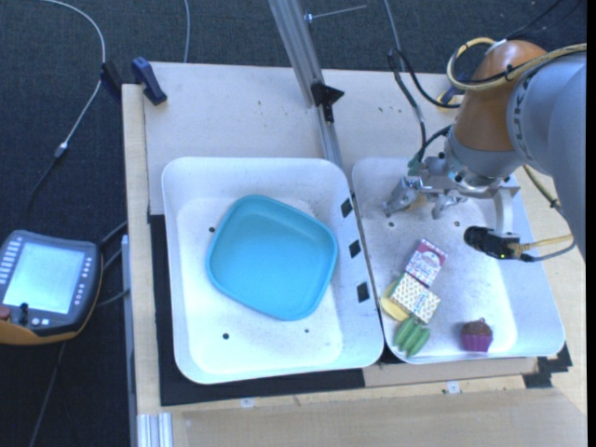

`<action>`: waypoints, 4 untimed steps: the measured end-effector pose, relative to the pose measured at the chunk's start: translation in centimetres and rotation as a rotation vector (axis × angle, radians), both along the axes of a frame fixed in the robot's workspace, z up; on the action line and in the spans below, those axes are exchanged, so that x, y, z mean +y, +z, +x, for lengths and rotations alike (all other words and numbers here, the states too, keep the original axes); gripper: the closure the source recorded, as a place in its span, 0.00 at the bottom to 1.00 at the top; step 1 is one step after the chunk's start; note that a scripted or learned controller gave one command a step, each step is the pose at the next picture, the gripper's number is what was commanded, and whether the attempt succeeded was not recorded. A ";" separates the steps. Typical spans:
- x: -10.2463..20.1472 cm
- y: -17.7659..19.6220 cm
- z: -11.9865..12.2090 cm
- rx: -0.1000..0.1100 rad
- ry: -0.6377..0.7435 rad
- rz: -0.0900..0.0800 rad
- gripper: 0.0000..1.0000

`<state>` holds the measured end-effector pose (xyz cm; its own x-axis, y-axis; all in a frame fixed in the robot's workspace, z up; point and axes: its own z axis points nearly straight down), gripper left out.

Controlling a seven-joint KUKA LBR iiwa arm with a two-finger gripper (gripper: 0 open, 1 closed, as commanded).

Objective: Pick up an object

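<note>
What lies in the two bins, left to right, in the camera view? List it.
Blue plate → green vegetable → purple fruit. The small boxes and yellow piece overlap the vegetable's span, so I leave them out.

The left white bin (pixel 186 343) is largely taken up by a light blue square plastic plate (pixel 272 256) lying flat at its middle, leaving only narrow open strips along the bin's walls and a wider bare patch toward its near edge. In the right white bin (pixel 535 329), the grey arm with its orange band (pixel 503 101) hangs over the far end, its gripper (pixel 424 198) low above the floor there. Along the near left side sit a small pink-and-white box (pixel 424 264), a checkered yellow packet (pixel 414 296), a green pod-shaped toy (pixel 411 336), and near the near edge a purple berry-like toy (pixel 476 334). The bin's middle and right side lie open.
</note>
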<state>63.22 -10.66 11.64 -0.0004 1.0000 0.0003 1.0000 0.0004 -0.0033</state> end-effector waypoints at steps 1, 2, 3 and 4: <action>0.0 -2.2 0.0 -0.002 0.000 0.000 0.00; 0.0 -1.0 0.1 -0.005 0.000 0.000 1.00; 0.2 3.3 0.1 -0.007 0.000 -0.001 1.00; -0.3 9.4 0.6 -0.009 0.000 -0.001 1.00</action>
